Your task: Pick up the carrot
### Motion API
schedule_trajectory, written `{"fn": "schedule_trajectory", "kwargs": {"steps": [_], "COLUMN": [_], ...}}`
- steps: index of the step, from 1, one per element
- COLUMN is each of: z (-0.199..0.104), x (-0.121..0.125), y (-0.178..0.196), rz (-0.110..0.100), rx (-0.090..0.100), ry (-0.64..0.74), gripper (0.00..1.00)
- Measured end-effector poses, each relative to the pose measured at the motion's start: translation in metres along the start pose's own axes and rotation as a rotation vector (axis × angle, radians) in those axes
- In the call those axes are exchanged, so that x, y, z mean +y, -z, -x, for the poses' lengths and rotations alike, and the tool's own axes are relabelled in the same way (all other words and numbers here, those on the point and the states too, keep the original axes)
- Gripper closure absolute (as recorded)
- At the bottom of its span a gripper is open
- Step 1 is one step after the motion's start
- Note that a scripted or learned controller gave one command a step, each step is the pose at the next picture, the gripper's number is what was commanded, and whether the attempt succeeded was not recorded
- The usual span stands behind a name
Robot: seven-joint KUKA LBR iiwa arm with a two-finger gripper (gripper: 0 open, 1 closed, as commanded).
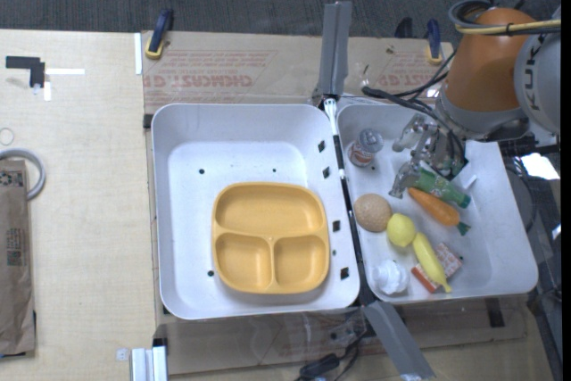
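The pale wooden bench (80, 192) carries two shallow white bins side by side, the left bin (178, 147) and the right bin (508, 236), with a brown cardboard sheet (241, 71) under their far edges. A brown paper bag (13, 254) lies at the bench's left edge, and a blue clamp (161, 31) grips the cardboard's far corner.

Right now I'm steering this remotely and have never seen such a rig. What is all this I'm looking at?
One camera looks down at a slant on two white bins. The grey and orange machine at right is a robot arm; its gripper hangs over the right bin, close above the carrot. I cannot tell whether anything is held. That bin also holds a small can, a brown round item, a lemon, a banana and something white. The left bin holds a yellow divided plate.
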State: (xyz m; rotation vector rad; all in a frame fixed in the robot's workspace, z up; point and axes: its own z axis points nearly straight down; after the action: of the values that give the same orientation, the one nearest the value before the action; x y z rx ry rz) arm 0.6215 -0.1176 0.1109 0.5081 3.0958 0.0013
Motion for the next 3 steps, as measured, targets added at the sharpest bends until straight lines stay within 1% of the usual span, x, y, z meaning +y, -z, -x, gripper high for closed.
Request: {"fn": "schedule_trajectory", "kwargs": {"steps": [1, 2, 3], "z": [-0.03, -0.046, -0.044], "x": [-0.065, -0.053, -0.053], "y": [0.028, -0.017, -0.007], "rz": [-0.002, -0.001, 0.0], "rx": [0.001, 0.0, -0.005], "ry": [-0.18, 0.03, 0.029], "gripper": [0.0, 0.0, 1.0]}}
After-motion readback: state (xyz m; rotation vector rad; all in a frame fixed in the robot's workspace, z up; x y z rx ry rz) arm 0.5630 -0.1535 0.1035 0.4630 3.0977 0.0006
